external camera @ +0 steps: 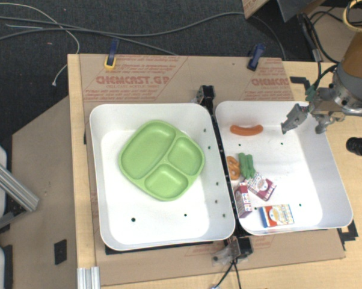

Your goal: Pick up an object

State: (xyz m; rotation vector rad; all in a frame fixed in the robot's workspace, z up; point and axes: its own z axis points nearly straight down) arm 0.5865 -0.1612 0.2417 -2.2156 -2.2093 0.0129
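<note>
Camera view: the gripper (pixel 306 120) is seen spread and empty over the right bin's (pixel 325 179) far right corner. The toy sausage (pixel 246 129) lies near the far edge. Small packets (pixel 260 198) are crowded at the left edge; a grasp there risks slipping.

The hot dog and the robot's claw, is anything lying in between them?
No. The camera view shows bare white bin floor between the hot dog and the gripper.

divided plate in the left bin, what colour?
Light green, plain with no pattern: the divided plate shows clearly in the camera view, lying in the left bin.
</note>
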